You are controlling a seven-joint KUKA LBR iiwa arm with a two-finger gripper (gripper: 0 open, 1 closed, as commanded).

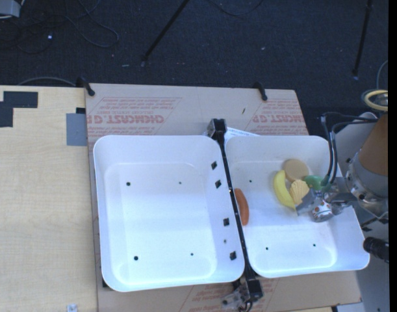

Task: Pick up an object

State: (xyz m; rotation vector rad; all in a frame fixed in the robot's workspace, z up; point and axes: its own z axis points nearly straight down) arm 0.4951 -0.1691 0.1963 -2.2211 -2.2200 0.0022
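Inspector: Gripper sits low in the right bin, close to that bin's right wall. Arm comes in over the same wall.

Clerk: State of the fingers?

Inspector: Cannot tell. The tip is a small grey blur against the floor of the bin, and I see nothing clearly between the fingers.

Clerk: What lies near it?

Inspector: Banana lies just left of the gripper, curved, running along the bin's length. Tan disc sits at the banana's far end, touching or nearly so. A pale yellow piece lies between banana and gripper, and a green bit shows just beyond it. Whether the gripper touches either, I cannot say.

Clerk: Anything else in that bin?

Inspector: Orange item lies against the left wall, by the divider, well apart from the gripper.

Clerk: Open room?

Inspector: Near half of the right bin, from the gripper toward the camera, is bare floor. Left bin, beyond the divider, shows bare white floor with a few dark dots.
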